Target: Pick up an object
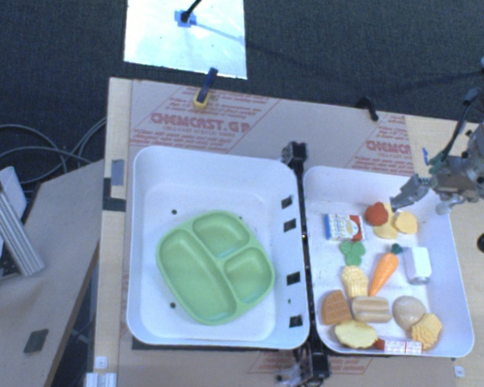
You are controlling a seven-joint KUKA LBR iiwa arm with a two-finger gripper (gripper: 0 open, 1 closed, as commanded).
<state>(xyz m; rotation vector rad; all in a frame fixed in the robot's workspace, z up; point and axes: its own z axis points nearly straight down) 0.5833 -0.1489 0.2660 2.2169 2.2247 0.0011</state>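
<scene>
The right bin [459,313] holds several toy foods: a red tomato [377,214], yellow pieces [405,223], a small carton [342,227], a green broccoli [353,251], an orange carrot [383,272], a white block [419,264], corn [354,281] and a bread roll [370,308]. My gripper [427,199] hangs over the bin's far right corner, just above and to the right of the tomato. Its fingers are spread, with nothing between them.
The left bin [155,181] holds a green divided plate [213,266]. A black clip strip [295,235] runs along the seam between the bins. More toy foods crowd the right bin's near edge: a brown cookie [335,307], a beige bun [408,311] and a yellow waffle [426,330].
</scene>
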